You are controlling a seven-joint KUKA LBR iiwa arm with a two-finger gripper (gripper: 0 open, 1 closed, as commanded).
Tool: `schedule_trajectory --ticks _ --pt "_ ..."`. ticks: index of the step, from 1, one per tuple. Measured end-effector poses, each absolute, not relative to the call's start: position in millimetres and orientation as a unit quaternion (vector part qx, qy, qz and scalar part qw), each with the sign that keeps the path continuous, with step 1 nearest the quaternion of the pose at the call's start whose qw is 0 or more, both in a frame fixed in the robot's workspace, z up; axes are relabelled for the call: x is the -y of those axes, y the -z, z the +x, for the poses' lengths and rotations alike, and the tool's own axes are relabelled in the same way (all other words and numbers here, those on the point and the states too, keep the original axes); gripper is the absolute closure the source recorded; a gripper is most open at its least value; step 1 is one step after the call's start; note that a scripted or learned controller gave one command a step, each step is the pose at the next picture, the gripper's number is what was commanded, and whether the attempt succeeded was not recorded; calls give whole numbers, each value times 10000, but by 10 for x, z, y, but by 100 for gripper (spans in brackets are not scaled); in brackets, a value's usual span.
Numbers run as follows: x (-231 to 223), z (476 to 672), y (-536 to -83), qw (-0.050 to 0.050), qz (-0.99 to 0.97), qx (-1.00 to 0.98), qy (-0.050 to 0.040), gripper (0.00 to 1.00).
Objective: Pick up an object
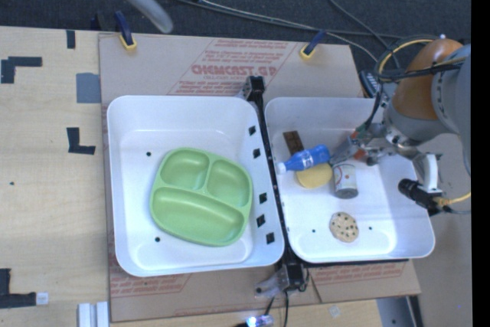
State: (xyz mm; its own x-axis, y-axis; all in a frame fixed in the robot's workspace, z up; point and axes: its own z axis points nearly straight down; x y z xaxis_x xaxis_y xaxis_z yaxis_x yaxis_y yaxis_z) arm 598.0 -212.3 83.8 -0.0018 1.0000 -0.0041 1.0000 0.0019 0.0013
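White plastic walls the right bin (398, 245), right of centre in the frame, where the tool (354, 157) sits low among a blue bottle (305, 159), a yellow piece (314, 177) and a small can (345, 182). Its grip state I cannot tell. The approach step seems in hand; next comes closing on one item and lifting clear.

Brown cardboard sheet (222, 65) under both bins; two blue-and-yellow clamps (125, 33) (311, 47) grip its far edge; black cables (230, 8) trail beyond.
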Motion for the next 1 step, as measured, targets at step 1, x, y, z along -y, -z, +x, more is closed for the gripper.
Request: schedule_trajectory --ticks 1 --pt "2124 5994 -971 39 7060 -7082 1 100"
